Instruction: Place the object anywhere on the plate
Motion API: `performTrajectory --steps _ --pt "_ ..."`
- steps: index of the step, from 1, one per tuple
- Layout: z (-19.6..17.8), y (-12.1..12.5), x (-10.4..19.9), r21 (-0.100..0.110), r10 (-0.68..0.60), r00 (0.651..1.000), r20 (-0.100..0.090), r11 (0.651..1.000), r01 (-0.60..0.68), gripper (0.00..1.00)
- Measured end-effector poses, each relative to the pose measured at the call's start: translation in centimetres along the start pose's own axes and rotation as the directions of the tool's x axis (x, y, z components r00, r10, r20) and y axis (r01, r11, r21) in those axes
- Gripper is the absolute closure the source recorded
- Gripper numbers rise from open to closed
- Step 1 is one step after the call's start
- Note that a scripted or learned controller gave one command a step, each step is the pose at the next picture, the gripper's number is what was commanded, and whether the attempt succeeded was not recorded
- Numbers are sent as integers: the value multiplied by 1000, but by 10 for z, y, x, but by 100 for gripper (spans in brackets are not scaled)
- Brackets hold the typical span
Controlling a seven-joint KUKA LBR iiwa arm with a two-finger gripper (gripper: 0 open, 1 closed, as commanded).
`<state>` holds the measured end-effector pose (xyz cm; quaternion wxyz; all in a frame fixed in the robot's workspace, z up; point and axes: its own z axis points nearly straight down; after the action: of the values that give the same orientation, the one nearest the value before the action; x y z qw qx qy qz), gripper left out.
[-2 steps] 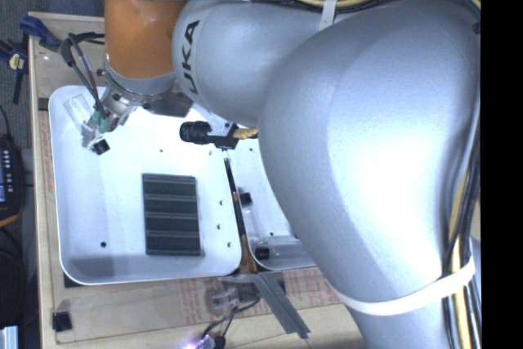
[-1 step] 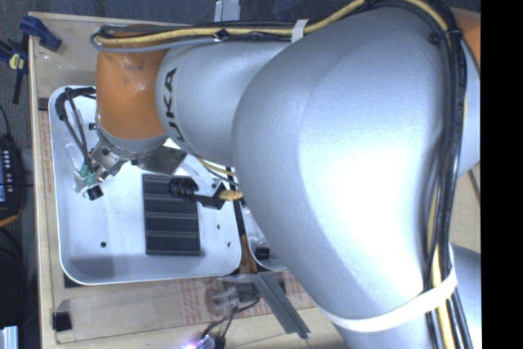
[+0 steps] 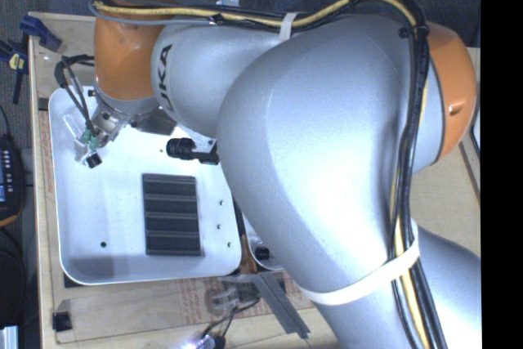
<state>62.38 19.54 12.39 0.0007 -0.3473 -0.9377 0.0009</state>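
Camera view from above, at a slant: mostly grey arm (image 3: 327,143), bulky and close to the lens, reaching across from the right. Black lettering on the forearm casing, turned sideways and partly cut off by the curve, readable as "UKA" (image 3: 166,74) of the maker's name. No other writing sharp enough to read.

Orange band (image 3: 122,53) above the wrist, at upper left. Second orange patch (image 3: 453,94) on the joint at the right. Yellow and black cables (image 3: 245,13) along the top of the arm, bound by a white strap (image 3: 288,24); another white strap (image 3: 359,287) lower down.

Gripper (image 3: 91,145) low over the upper left corner of the left bin (image 3: 61,200), small and cluttered with thin wires. Grip state: impossible to tell. Nothing clearly seen in its grasp.

Ribbed dark slab (image 3: 172,215) flat on the bin floor, near the middle, well apart from the gripper; four broad ridges across it, upper surface bare. Possibly the plate of the task, though not certain.

Small brownish round thing (image 3: 262,254) peeping from under the arm's lower edge, just right of the left bin's rim; perhaps the object, too hidden to say.

Black knob (image 3: 178,148) sticking out beside the arm, above the slab. Blue clamp (image 3: 37,29) on the bench's far left corner.
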Motion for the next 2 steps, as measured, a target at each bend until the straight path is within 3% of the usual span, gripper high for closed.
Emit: performTrajectory --steps 1,2 --pt "30 -18 41 -2 186 982 3 982 -186 100" --pt "28 17 -10 3 77 997 3 997 -77 100"
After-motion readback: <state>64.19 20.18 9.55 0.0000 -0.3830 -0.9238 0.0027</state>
